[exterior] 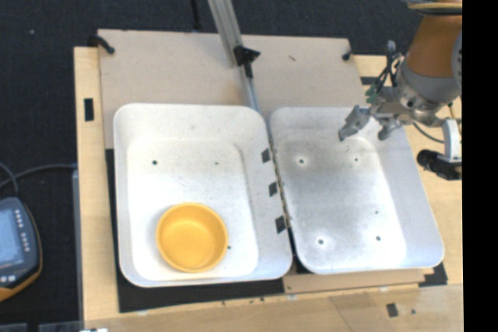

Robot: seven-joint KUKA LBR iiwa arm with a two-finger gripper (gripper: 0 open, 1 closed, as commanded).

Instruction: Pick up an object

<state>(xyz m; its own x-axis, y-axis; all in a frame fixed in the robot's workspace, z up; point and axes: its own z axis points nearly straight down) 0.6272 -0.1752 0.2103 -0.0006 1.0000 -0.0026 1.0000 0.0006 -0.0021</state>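
Note:
A yellow bowl [191, 236] sits upright in the near part of the left white bin [136, 128]. My gripper [367, 127] hangs over the far right corner of the right white bin [405, 190], well away from the bowl. Its two grey fingers are spread apart with nothing between them, so it is open. The arm's orange band [433, 43] rises above it at the right edge.
A slanted metal pole [222, 4] runs from the top down to the gap between the bins. The bins rest on a tan board [194, 62] on the bench. A handheld device [14, 241] lies at the far left.

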